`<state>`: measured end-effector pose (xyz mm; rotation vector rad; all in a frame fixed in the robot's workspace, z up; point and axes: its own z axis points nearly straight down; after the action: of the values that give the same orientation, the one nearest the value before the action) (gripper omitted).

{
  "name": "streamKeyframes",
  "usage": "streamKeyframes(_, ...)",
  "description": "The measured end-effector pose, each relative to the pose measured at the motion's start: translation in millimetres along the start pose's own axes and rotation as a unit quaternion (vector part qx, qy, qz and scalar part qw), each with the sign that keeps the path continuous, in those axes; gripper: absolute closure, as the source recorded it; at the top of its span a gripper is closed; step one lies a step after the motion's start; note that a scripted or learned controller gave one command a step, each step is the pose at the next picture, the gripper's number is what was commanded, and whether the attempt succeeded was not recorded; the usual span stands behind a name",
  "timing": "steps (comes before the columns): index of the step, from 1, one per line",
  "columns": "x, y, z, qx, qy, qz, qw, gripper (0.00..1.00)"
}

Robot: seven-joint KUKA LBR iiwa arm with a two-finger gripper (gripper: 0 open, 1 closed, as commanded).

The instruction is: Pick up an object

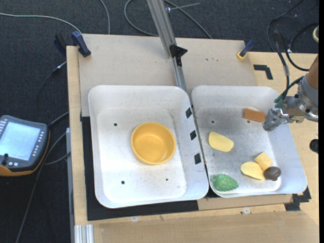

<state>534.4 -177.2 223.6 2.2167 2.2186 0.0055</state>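
Two white bins on the table (126,54). Left bin (101,105) carries a yellow bowl (153,143). Right bin (228,97) carries an orange block (253,115), a pale yellow piece (220,142), a green item (224,182) and a yellow-and-brown cluster (260,167). End effector (272,120) sits just beside the orange block (touching or apart: cannot tell; its opening is also unclear). Judged step: approach to grasp. Next move calls for centring over the block, then closing.

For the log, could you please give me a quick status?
Gripper over right bin, beside orange block. Nothing visibly held. Yellow bowl in left bin.
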Motion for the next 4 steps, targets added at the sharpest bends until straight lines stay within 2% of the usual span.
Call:
streamKeyframes(1, -10, 0, -57, 0.0, 0.0, 0.001, 1.0, 1.0)
streamKeyframes(2, 35, 6, -57, 0.003, 0.001, -0.002, 1.0, 1.0)
streamKeyframes(4, 132, 28, -26, 0.004, 0.001, -0.002, 1.0, 1.0)
